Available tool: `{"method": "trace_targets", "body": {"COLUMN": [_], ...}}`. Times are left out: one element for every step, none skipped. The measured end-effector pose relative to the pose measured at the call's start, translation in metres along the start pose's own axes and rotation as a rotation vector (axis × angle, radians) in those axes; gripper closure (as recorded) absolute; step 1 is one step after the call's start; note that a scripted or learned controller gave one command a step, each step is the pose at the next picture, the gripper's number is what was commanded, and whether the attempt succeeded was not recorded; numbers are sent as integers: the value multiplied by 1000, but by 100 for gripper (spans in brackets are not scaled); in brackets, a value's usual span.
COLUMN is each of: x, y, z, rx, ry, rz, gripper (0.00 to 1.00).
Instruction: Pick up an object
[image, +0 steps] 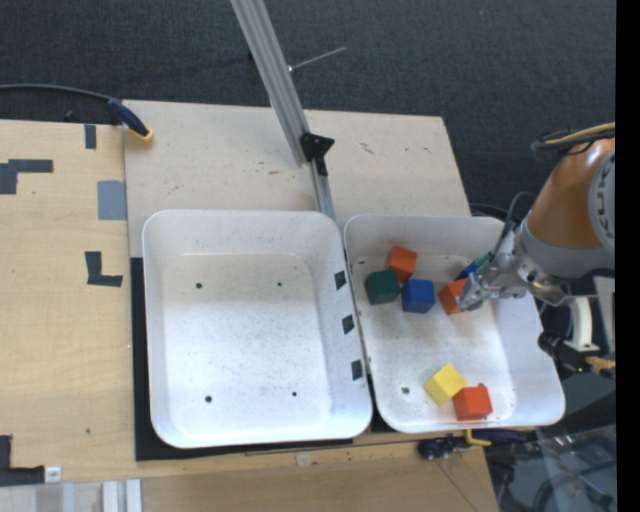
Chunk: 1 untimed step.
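My gripper (468, 291) is low in the right bin (520, 345), near its right wall, with the orange-banded arm (570, 215) behind it. A small red block (451, 297) lies right at the gripper's tip, partly covered by it. Whether it is gripped cannot be made out. Just left of it sit a blue cube (418, 295), a green cube (381, 287) and an orange cube (402, 261). At the front of the same bin, a yellow cube (445, 383) rests beside an orange-red cube (472, 402).
The left bin (160, 300) adjoins the right one along a shared rim. A slanted metal rail (285, 90) runs from the top down to the bins' junction. Cables hang at the right by the arm.
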<state>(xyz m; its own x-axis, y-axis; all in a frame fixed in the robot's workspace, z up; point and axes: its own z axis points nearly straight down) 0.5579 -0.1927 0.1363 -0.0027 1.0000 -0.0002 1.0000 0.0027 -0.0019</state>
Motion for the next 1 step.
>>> {"method": "trace_targets", "body": {"x": [8], "y": [7], "z": [-57], "rx": [-7], "ry": [-1], "rz": [0], "gripper": [100]}}
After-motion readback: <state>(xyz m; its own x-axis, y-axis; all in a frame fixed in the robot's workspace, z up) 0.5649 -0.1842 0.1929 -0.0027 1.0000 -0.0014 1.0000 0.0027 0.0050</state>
